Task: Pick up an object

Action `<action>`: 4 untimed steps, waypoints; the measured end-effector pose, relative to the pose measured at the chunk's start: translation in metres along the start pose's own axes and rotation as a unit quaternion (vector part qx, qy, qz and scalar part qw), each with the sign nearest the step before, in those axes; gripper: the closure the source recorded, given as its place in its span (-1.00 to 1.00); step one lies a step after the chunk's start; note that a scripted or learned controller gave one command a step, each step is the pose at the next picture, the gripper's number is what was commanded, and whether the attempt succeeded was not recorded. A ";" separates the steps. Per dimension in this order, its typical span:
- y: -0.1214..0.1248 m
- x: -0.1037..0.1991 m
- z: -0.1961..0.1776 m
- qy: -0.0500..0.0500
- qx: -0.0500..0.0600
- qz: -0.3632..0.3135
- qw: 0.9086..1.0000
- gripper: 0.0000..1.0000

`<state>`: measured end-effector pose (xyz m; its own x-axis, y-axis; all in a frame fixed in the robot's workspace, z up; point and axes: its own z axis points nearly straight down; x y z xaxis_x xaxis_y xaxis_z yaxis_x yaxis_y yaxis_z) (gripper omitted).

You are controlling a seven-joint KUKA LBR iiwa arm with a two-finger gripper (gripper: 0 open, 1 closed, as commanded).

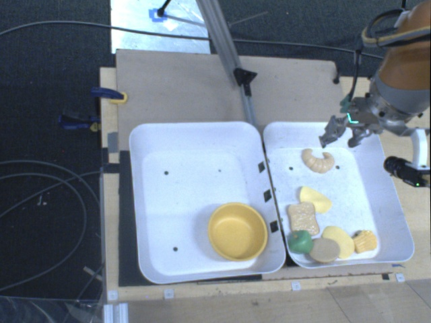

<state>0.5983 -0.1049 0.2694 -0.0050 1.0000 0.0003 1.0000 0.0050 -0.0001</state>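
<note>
Your gripper (342, 132) hangs open with nothing in it
The curved croissant (318, 160) lies in the right bin (384, 200), just below and a little left of your gripper

Your arm, at the right edge of the frame

You see an orange band (407, 59) over a grey wrist, dark cables (384, 25) looping above it, a small green light (350, 118) near the dark two-finger gripper (343, 136), and a black-and-white fitting (407, 167) below.
</note>
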 end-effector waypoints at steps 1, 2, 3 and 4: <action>0.000 0.000 0.000 0.000 0.000 0.000 1.000 -1.00; 0.000 0.010 0.056 0.000 0.002 0.000 1.000 -1.00; 0.001 0.001 0.103 0.000 0.002 0.002 1.000 -1.00; 0.009 -0.002 0.149 0.000 0.001 0.002 1.000 -1.00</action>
<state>0.6075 -0.1063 0.1200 -0.0005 1.0000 -0.0002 1.0000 0.0005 -0.0026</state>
